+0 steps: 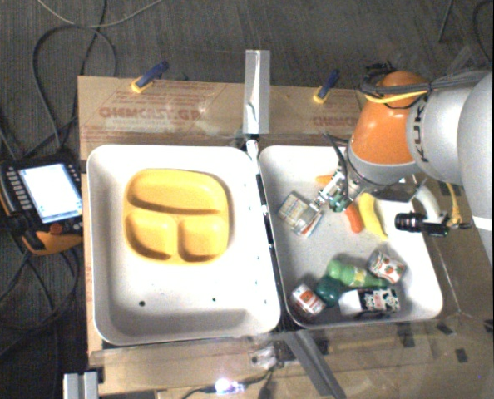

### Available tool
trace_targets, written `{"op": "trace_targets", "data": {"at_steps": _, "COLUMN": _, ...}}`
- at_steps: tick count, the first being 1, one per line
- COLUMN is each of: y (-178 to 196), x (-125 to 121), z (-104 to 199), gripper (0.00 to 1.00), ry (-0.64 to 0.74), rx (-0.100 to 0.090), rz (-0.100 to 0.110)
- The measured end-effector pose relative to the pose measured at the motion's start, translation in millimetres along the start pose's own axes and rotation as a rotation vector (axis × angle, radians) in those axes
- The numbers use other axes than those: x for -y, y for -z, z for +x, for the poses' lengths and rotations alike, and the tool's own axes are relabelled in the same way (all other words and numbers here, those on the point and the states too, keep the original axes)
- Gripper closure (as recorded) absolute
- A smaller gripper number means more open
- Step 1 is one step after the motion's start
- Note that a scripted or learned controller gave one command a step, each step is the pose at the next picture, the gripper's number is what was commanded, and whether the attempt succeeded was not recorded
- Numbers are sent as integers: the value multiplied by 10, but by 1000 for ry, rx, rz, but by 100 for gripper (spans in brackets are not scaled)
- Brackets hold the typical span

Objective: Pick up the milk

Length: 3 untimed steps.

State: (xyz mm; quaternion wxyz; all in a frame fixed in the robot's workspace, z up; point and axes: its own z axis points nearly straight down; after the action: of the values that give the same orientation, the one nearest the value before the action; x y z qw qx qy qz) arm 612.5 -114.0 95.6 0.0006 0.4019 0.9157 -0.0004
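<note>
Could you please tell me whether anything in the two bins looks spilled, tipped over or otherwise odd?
Nothing looks spilled. In the right bin, the green bottle and the cartons lie on their sides in a heap near the front edge. The yellow tray sits flat in the left bin.

Left of the gripper (333, 193), a yellow tray (179, 215) looked like smooth matt plastic. Both white bins (106, 306) appeared glossy plastic; the board (172, 110) behind looked like cardboard.

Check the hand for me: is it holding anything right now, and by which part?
Cannot be told. The hand hangs over the right bin, beside a clear box, but this view shows nothing between its tips. The milk lies apart, near the front wall.
</note>
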Motion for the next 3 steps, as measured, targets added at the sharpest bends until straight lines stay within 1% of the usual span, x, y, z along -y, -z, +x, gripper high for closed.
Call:
{"op": "trace_targets", "data": {"at_steps": 1, "y": 631, "x": -313, "z": -450, "gripper": 0, "ry": -26, "rx": 1, "rz": -2}}
{"op": "trace_targets", "data": {"at_steps": 2, "y": -64, "x": 262, "z": -815, "gripper": 0, "ry": -106, "rx": 8, "rz": -5}}
{"op": "trace_targets", "data": {"at_steps": 3, "y": -54, "x": 321, "z": 110, "gripper": 0, "ry": -18, "rx": 8, "rz": -6}}
